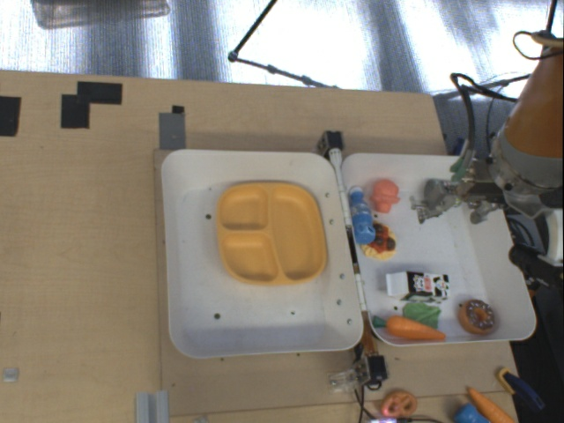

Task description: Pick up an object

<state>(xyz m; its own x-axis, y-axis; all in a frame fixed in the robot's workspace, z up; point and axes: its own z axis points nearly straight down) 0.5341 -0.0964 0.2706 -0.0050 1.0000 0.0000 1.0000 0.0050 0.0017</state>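
Observation:
The right bin [493,254] holds several small items: a pink toy [384,194], a blue bottle [359,215], a yellow, red and black toy [381,242], a white carton with black patches [417,284], a green piece [422,312], an orange carrot [414,328] and a brown donut [477,316]. My gripper [425,200] hangs over the upper part of this bin, just right of the pink toy and apart from it. Its fingers stand open with nothing between them.
The left bin [189,263] holds a yellow divided plate [269,233]. On the bench in front of the bins lie a small pretzel-like toy [399,404] and an orange and blue item [480,408]. The arm's orange band [538,117] rises at the right.

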